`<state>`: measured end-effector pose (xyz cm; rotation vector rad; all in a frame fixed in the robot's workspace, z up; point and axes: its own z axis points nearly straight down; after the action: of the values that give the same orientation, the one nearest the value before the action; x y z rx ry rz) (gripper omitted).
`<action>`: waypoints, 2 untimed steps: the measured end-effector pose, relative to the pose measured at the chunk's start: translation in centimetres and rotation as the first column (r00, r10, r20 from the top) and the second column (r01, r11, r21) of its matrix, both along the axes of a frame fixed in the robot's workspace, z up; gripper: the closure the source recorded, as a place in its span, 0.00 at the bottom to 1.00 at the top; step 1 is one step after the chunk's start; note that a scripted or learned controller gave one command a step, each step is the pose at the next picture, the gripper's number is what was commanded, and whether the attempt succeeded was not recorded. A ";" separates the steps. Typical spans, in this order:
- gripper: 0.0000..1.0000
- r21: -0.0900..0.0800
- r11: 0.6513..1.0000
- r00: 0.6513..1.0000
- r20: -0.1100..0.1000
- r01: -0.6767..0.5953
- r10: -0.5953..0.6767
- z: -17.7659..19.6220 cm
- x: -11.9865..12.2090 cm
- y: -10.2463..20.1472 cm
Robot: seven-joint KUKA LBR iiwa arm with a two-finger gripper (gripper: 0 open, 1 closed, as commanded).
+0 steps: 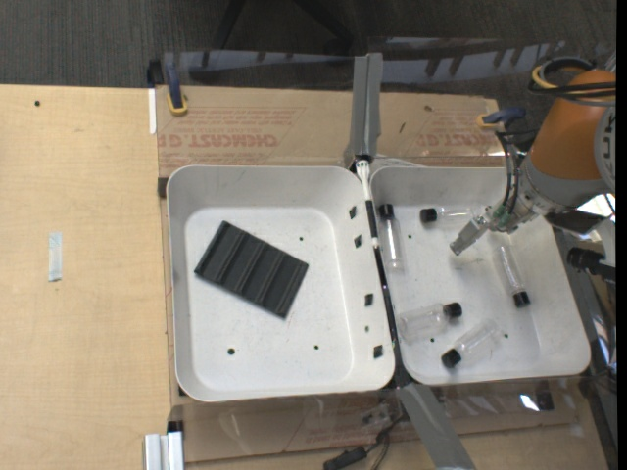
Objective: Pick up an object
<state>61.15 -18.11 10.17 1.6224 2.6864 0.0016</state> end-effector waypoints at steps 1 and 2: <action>0.00 0.000 1.000 1.000 0.000 0.000 0.000 0.0 0.0 0.0; 0.00 0.000 1.000 1.000 0.000 0.000 0.000 0.0 0.0 0.0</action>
<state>61.15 -18.11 10.17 1.6222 2.6865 0.0015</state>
